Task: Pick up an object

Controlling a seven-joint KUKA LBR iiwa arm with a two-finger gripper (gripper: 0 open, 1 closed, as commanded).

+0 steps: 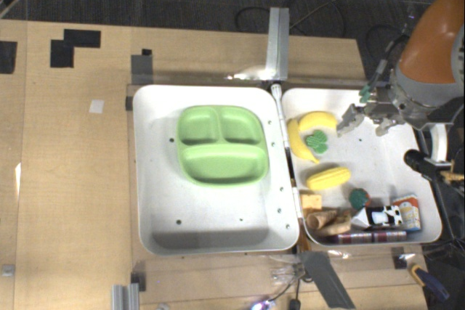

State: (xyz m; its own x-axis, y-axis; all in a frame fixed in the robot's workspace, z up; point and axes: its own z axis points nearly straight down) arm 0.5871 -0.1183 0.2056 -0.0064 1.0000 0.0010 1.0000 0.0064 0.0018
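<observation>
The right bin (407, 156) holds a yellow banana (311, 128) with a small green broccoli piece (316, 142) on it, a yellow lemon-like piece (328, 177), a dark green item (358, 197), a cheese wedge (312, 201), a brown bread-like item (327, 218) and a small cow-print carton (396, 215). My gripper (367, 120) hangs over the upper right of this bin, right of the banana, fingers apart with nothing between them.
The left bin (156, 178) holds a green divided plate (221, 144). A metal post (278, 43) rises behind the divider between the bins. Cables run at the back and the arm's body (432, 58) fills the upper right.
</observation>
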